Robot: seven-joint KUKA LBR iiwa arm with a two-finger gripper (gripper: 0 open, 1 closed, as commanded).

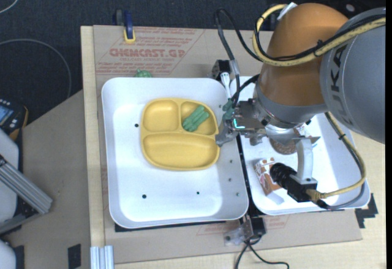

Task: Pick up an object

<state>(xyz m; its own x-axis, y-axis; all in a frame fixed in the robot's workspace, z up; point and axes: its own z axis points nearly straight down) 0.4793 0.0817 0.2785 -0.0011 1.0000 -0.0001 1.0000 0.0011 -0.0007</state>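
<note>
Just below the wrist (283, 134), its grip's state impossible to tell, lies a packet (264, 176); descend squarely, avoiding the bin (343, 197) wall.

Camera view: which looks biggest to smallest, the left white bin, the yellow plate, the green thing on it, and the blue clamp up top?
1. Left bin
2. Yellow plate
3. Green thing
4. Blue clamp, though it looks close to the green thing, so that order is unsure.

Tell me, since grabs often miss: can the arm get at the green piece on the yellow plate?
Probably yes. The green piece lies uncovered in the yellow plate's upper right compartment, nothing over it, near the arm's wrist.
</note>
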